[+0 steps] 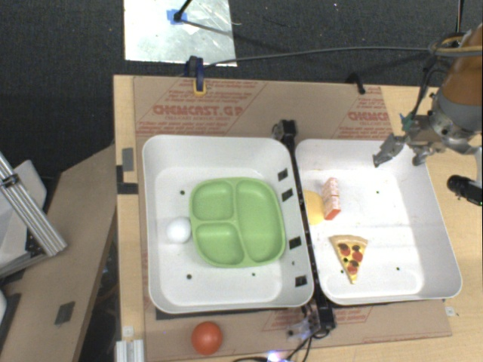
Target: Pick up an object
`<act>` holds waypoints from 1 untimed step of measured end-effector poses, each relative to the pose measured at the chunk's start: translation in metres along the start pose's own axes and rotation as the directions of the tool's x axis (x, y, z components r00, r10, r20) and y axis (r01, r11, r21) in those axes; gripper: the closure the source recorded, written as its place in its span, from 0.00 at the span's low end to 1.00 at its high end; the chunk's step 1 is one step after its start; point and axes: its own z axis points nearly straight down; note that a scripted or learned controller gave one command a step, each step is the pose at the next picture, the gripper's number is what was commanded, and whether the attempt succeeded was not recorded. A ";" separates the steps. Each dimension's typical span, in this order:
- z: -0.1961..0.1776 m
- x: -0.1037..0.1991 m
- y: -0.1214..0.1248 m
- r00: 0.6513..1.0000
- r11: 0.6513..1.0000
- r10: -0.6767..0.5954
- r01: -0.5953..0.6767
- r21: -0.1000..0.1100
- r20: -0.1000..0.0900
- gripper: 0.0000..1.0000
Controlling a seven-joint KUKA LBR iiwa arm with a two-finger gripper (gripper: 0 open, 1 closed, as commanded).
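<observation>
The right bin (423, 232) holds a toy pizza slice (349, 253) near its front, a pink and orange upright piece (330, 197) and, touching that piece on its left, a yellow wedge (313, 207) against the bin's left wall. My gripper (398, 155) hangs over the far right corner of this bin, well above and to the right of those pieces. Its two fingers stand apart, open, with nothing between them.
In the left bin (219, 145) lies a green divided plate (236, 221) with a white ball (179, 231) at its left side. An orange ball (207, 338) rests on the cardboard in front of the bins. A black clip (286, 130) sits where the bins meet.
</observation>
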 end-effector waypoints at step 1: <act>-0.008 0.001 0.003 1.000 1.000 -0.003 0.003 -0.012 0.003 0.00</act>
